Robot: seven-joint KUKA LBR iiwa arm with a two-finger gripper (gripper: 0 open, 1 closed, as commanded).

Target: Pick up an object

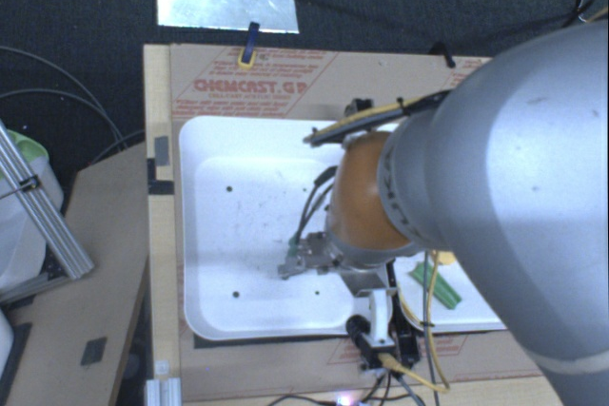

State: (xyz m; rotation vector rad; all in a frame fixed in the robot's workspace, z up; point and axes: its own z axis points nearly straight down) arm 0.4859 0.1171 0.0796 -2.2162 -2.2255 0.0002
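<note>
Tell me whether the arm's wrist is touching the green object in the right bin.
Cannot tell. In the camera view the arm covers most of the right bin, and the green object peeks out beside the wrist; no gap or contact shows plainly.

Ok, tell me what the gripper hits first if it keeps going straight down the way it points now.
Most likely the bare white floor of the left bin. The gripper hangs over that bin's right part, largely hidden under the arm's wrist; no object shows directly under it. The green object lies off to the side. Depth is hard to judge.

Grey arm (514, 204) reaches in from right; wrist pointing down.
</note>
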